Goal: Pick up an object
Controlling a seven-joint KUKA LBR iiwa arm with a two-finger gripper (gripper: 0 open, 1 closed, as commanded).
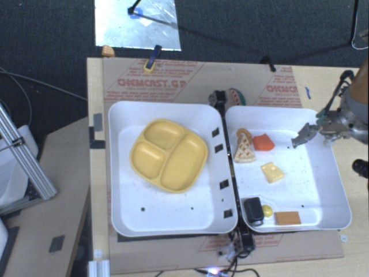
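Note:
The right bin [328, 178] holds a waffle-patterned wedge [244, 146], a red-orange piece [264, 142], a pale yellow block [272, 172], a brown block [287, 217] and a black item with a small yellow ball [255, 210]. My gripper [301, 137] hangs over the bin's upper right part, to the right of the red-orange piece and apart from it. Nothing shows between its tips.
The left bin [127, 212] carries a yellow divided plate [169, 154]. Both bins rest on cardboard [173, 82] with a clamp [151, 59] at its far edge. A metal frame [26, 154] stands at the left; the arm [354, 105] fills the right edge.

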